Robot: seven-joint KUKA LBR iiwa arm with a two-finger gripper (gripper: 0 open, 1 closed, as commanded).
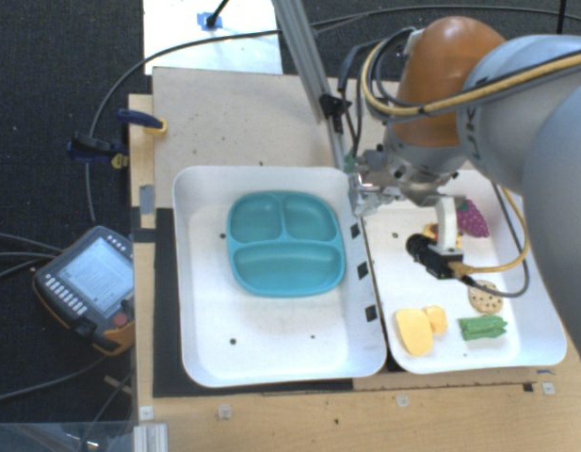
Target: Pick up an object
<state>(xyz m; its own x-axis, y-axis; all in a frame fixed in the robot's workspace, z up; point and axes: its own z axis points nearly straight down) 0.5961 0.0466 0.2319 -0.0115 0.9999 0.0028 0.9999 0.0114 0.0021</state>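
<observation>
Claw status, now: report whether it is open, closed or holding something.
Claw: cannot be told from this view whether it is open or closed; nothing is seen held in it.

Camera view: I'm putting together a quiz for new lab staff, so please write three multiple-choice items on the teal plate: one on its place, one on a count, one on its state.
1. Where does the teal plate lie?
A. in the left bin
B. in the right bin
C. on the bench outside both bins

2. How many compartments does it have?
A. two
B. three
C. five

3. How does it lie?
A. upside down
B. standing on its edge
C. flat, face up

Answers:
1 A, as the left bin's white floor shows all round it.
2 B, as two small wells sit above one wide well.
3 C, as its wells open upward toward the camera.
</observation>
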